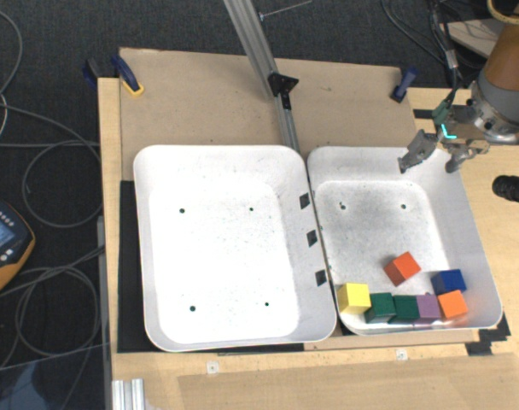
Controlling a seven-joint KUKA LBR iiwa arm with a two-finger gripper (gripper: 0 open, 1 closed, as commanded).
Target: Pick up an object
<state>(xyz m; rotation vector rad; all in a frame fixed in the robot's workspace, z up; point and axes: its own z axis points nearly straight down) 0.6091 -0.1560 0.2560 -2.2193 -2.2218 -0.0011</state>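
Left bin (157,229): white, fine dark speckling across floor, four small black dots. Right bin (473,229): white, denser grey speckling toward centre, two black dots near far side.

Blocks in right bin: red-orange block (403,268); yellow block (355,297); two dark green blocks (393,307); purple block (428,307); orange block (452,304); blue block (448,281).

Counter (200,101): pale tan wood. Blue clamps (404,84) at far edge; the left one (127,76) has a yellow tip. Floor (46,75): dark grey carpet, black cables.

Hand (432,157): grey metal, with a small teal-green light. Arm (503,75): tan-orange above grey wrist. Slanted pole (253,41): silver-grey, black bracket.
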